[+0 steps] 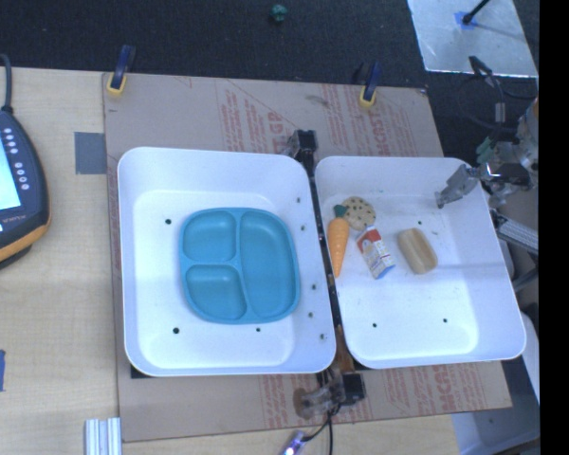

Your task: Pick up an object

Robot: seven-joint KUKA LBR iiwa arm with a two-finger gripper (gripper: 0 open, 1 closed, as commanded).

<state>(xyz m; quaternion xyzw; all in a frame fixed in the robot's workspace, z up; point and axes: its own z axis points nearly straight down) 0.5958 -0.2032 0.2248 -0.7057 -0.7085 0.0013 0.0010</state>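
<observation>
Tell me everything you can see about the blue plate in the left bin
The blue plate is a rounded-rectangle tray in light blue, with the look of smooth plastic. Raised ridges split it into three compartments: two side by side at the far end and one at the near left, with the far right one running down the right side. It lies flat, right side up, slightly turned, near the middle of the left bin. Nothing sits in it and nothing but the bin floor touches it.
</observation>
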